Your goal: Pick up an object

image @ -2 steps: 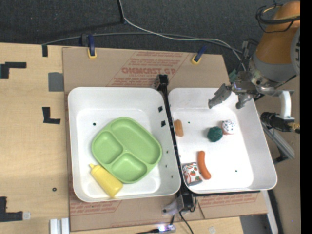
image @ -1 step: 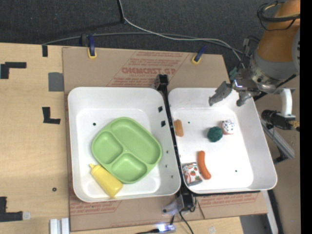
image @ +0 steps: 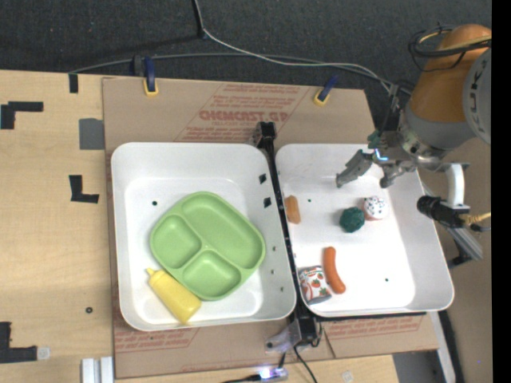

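Cardboard [image: 239,110] covers the surface under two white bins. Nearest the camera, in the left bin [image: 128,214], a yellow bottle [image: 172,295] lies touching the lower edge of a green divided plate [image: 207,244]. In the right bin [image: 423,278], a small printed packet [image: 313,284] sits at the near left corner with an orange sausage [image: 333,269] just beside it. Farther back lie a dark green ball [image: 352,219], a white spotted ball [image: 374,207] near it, and a small orange piece [image: 293,208] by the dividing wall. Beyond them the gripper [image: 369,171] hovers above the far part of this bin, fingers spread apart with nothing between them.
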`<action>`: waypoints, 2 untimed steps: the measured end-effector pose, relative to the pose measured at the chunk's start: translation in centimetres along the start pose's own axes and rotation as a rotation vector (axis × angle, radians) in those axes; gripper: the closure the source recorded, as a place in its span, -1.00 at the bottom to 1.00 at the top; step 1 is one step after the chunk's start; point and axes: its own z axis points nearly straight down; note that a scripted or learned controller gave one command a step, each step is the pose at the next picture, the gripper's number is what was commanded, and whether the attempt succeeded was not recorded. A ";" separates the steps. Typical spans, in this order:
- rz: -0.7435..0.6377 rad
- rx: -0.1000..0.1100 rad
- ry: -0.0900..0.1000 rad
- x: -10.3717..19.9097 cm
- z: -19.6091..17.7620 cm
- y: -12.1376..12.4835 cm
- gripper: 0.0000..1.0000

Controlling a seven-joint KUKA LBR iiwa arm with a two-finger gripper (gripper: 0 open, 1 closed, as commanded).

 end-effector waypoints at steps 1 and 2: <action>-0.001 0.002 0.001 0.7 6.3 -0.2 -1.00; 0.000 0.001 0.001 -0.1 11.8 -1.0 -1.00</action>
